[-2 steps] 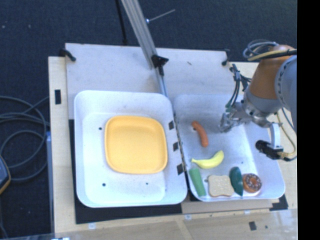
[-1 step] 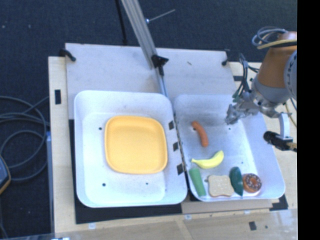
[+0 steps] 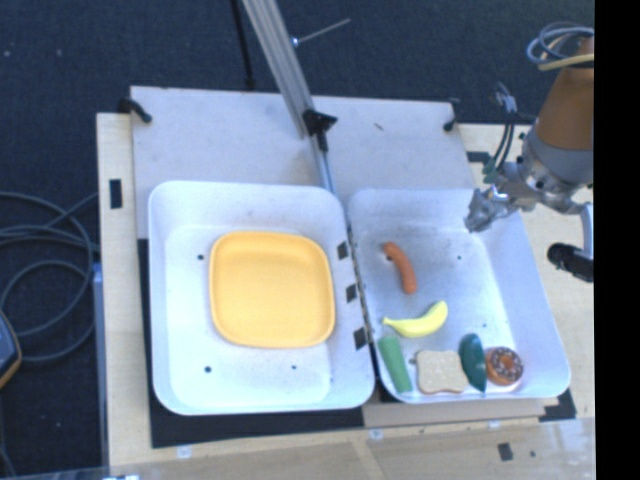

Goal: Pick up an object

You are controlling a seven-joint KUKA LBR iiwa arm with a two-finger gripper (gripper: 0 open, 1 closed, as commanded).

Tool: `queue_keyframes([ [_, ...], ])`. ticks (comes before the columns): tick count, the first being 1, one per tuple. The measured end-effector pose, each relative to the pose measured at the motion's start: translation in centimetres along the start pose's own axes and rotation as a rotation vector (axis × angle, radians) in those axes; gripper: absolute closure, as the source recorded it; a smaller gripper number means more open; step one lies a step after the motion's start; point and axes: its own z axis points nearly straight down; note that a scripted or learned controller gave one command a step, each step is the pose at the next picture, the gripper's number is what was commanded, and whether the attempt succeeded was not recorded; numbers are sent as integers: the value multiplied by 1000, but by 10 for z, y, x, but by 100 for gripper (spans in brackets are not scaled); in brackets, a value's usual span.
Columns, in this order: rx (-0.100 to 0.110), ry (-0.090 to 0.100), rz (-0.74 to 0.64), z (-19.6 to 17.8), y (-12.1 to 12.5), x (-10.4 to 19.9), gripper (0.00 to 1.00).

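Crowded along the near edge of the right bin [image 3: 520, 268] lie four small toy foods, close together: a green cucumber-like stick [image 3: 394, 364], a tan slice of bread [image 3: 439, 371], a dark green pepper [image 3: 472, 361] and a round frosted doughnut [image 3: 503, 366]. Just behind them rests a curved yellow banana [image 3: 420, 320], and farther back, apart, a slim orange sausage [image 3: 401, 267]. All look smooth, hard and plastic. The left bin [image 3: 170, 268] holds a square yellow plate [image 3: 271, 288] with rounded corners.

The arm's jaws [image 3: 485, 211] hang over the right bin's far right corner, well apart from every object; whether they are parted or closed cannot be told.

Likely risks: the rounded, slick banana or sausage could roll or squirt out of a pinch. A grasp into the tight front row may nudge neighbours or catch two pieces. A descent near the sloping bin wall could strike it. Both bins are matt white with faint speckling, sitting on a pale table [image 3: 125, 298].
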Motion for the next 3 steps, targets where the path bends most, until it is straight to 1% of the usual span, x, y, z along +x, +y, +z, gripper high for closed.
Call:
queue_keyframes([
  [1,3,2,-4,-14,-11,53,100],
  [2,3,2,-4,-27,-30,105,100],
  [3,5,2,-3,-18,-50,153,100],
])
